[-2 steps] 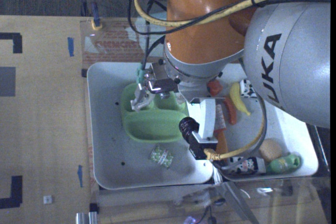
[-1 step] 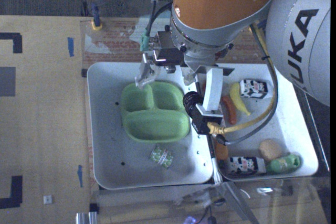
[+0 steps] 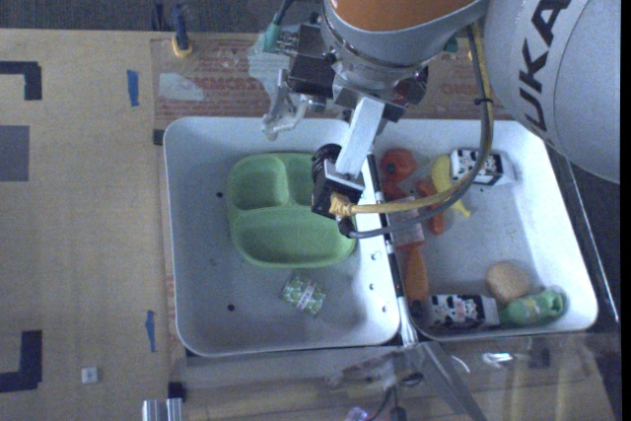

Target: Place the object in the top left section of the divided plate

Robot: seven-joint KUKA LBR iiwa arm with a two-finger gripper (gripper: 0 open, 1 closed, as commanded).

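A green divided plate [image 3: 286, 212] lies in the left bin [image 3: 197, 242], with two small sections on its far side and one large section nearer the camera. All three sections hold nothing. My gripper [image 3: 282, 118] hangs over the bin's far rim, just beyond the plate's top edge, and I see nothing held in it. A small green-and-white crumpled object [image 3: 304, 293] lies on the bin floor below the plate, well away from the gripper.
The right bin [image 3: 552, 212] holds a red tomato-like item [image 3: 398, 165], a yellow piece [image 3: 442, 175], an orange carrot [image 3: 414, 269], two cow-patterned cartons [image 3: 478, 165] [image 3: 455, 311], a tan lump [image 3: 507, 279] and a green item [image 3: 534, 308]. The arm crosses the divider between the bins.
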